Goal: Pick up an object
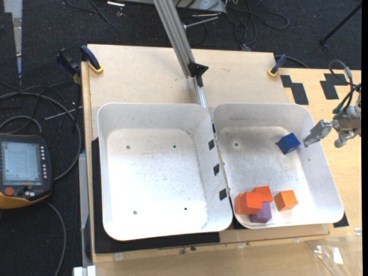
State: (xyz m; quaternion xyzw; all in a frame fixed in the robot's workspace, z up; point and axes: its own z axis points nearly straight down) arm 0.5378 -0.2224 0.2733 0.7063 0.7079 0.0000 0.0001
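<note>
Gripper (pixel 322 132) poised at 3 o'clock of right bin (pixel 322 154), just beside blue block (pixel 288 143); finger state impossible to tell. Orange blocks (pixel 259 200) and purple block (pixel 263 213) clustered at 6 o'clock, ungrasped.

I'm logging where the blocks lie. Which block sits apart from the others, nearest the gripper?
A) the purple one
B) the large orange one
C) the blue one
C: the blue block lies alone by the right bin's far side, just left of the gripper.
</note>
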